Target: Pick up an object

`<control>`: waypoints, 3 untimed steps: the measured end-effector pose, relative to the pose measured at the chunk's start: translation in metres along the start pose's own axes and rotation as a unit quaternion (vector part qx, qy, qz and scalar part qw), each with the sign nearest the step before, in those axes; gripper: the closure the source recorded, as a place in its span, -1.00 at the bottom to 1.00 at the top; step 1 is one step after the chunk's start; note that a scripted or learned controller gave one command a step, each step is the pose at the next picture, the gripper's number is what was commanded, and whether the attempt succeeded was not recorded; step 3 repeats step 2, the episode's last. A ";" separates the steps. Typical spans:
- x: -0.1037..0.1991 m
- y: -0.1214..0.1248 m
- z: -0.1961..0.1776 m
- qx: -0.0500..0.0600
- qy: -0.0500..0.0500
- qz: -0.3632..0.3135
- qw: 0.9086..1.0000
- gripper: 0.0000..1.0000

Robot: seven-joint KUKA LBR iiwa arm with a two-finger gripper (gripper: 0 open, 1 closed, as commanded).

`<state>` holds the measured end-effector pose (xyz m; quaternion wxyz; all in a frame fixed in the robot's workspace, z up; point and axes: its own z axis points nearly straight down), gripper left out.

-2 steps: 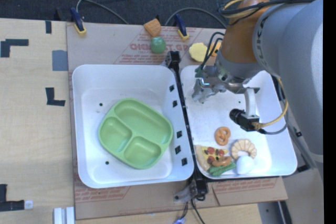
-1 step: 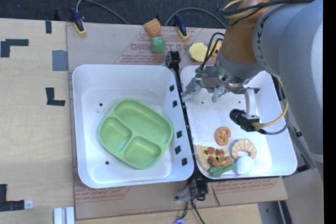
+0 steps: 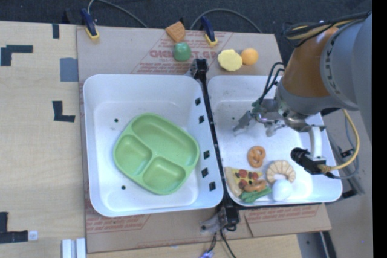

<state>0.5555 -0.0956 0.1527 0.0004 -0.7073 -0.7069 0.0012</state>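
gripper (image 3: 259,121) low over right bin (image 3: 230,93), fingers spread, holding nothing | pretzel (image 3: 256,156) lies just below it, apart | green plate (image 3: 156,153) in left bin (image 3: 97,130)

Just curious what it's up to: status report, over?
Gripper hovering in right bin, holding nothing. Pretzel just below it, untouched. Path clear.

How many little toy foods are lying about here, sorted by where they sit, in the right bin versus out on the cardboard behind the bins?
In the right bin: 5, namely pretzel, pizza slice, shrimp, green pod, white egg.
On the cardboard behind the bins: 4, namely brown piece, green ball, yellow lemon, orange.
Total: 9
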 end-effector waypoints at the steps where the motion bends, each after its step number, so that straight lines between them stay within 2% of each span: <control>1: -0.035 -0.025 0.067 -0.002 0.001 0.000 1.000 -1.00; 2: -0.036 -0.024 0.056 -0.003 -0.001 0.000 1.000 1.00; 3: -0.036 -0.024 0.056 -0.003 -0.001 0.000 1.000 1.00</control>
